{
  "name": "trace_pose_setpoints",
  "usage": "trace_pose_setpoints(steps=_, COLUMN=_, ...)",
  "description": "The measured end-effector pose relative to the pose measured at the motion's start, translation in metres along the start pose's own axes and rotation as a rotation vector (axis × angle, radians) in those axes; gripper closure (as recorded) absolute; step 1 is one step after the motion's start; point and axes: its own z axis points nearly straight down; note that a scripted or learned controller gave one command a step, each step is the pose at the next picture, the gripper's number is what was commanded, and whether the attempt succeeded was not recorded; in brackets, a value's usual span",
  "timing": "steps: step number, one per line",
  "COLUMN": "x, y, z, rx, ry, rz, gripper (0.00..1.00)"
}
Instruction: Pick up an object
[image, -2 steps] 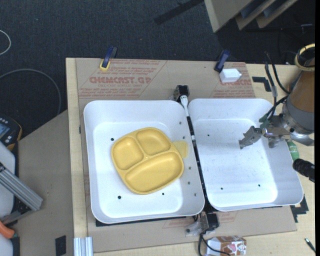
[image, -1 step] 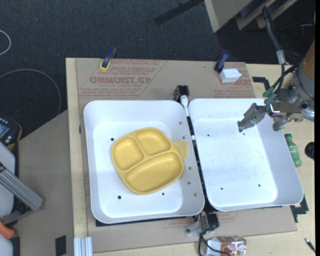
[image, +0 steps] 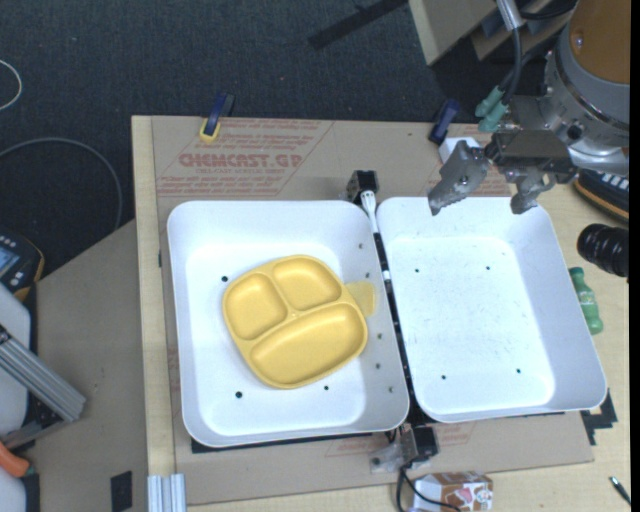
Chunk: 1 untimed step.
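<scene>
A yellow divided plate with three compartments lies in the left bin, a little right of its middle. My gripper hangs over the far rim of the right bin, well apart from the plate. Its two fingers are spread wide, open, with nothing between them.
The bins sit side by side on a cardboard-topped bench. A black clip stands at the far end of the seam between them. Blue clamps hold the board's far edge. A green marker lies right of the right bin.
</scene>
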Motion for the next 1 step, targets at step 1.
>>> trace_pose_setpoints(steps=1, x=-0.0048, y=0.0005, z=-0.0044, rx=0.009, ry=-0.003, rz=0.009, gripper=1.0)
